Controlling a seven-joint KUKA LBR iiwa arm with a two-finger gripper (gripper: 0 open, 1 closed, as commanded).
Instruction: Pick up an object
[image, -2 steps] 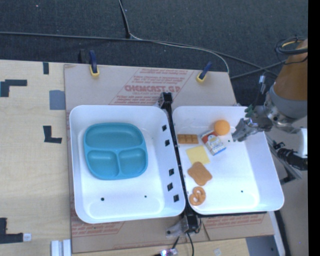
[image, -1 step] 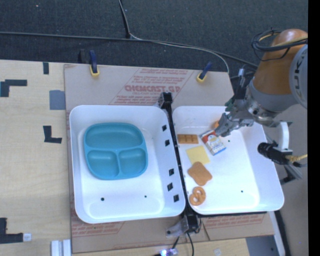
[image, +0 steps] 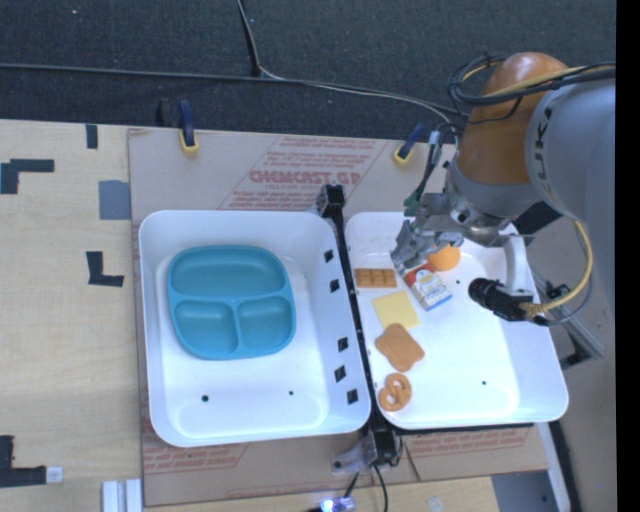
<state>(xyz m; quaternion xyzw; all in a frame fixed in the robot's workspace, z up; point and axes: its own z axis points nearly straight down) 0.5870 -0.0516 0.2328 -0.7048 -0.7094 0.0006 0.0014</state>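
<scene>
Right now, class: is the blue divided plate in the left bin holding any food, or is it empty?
Empty. The blue divided plate shows three bare compartments; the toy foods all lie in the right bin.

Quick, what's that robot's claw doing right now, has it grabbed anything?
Pincer: low over the right white bin, by the small orange ball and little carton; open or closed cannot be told.
</scene>
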